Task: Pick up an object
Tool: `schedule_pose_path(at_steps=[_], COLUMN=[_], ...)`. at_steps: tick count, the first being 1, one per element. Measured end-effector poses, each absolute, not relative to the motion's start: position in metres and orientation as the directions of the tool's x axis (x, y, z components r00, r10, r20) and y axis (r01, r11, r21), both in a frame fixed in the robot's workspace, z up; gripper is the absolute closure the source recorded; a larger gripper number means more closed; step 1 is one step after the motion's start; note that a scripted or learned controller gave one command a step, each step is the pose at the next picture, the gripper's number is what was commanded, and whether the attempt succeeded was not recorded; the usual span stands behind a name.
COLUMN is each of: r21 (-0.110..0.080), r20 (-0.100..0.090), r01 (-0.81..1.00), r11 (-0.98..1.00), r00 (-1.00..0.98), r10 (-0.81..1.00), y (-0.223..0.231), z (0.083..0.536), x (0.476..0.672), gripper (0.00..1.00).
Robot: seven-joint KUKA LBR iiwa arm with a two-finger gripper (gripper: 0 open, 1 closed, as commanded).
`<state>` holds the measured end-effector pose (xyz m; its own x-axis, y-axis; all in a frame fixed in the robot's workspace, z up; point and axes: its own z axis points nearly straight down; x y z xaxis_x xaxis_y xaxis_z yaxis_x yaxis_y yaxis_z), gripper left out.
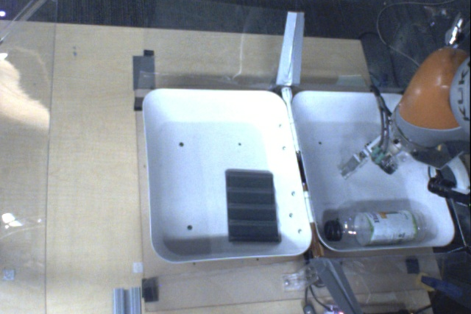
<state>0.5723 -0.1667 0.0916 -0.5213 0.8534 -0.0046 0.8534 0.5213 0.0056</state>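
Observation:
A clear plastic bottle (pixel 375 226) with a black cap and a pale label lies on its side along the near wall of the right bin (pixel 324 121). A black ribbed rectangular block (pixel 252 206) lies flat in the near half of the left bin (pixel 169 158). My gripper (pixel 370 162) hangs over the middle of the right bin, above and behind the bottle and apart from it. Its fingers (pixel 352 165) are spread open with nothing between them.
The two bins meet at a shared wall (pixel 296 158) down the middle. A grey upright post (pixel 290 48) stands behind that joint. The arm's orange band (pixel 434 95) looms over the right bin's far right side. Cables lie at the near right edge.

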Motion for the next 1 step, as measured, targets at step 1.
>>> schedule_pose_path(at_steps=[1], r21=[0.006], r20=[-0.003], r01=[0.947], r11=[0.323], r00=[-0.323], r10=[0.947], y=[-0.2046], z=[0.1215], x=[0.5654], gripper=[0.00])
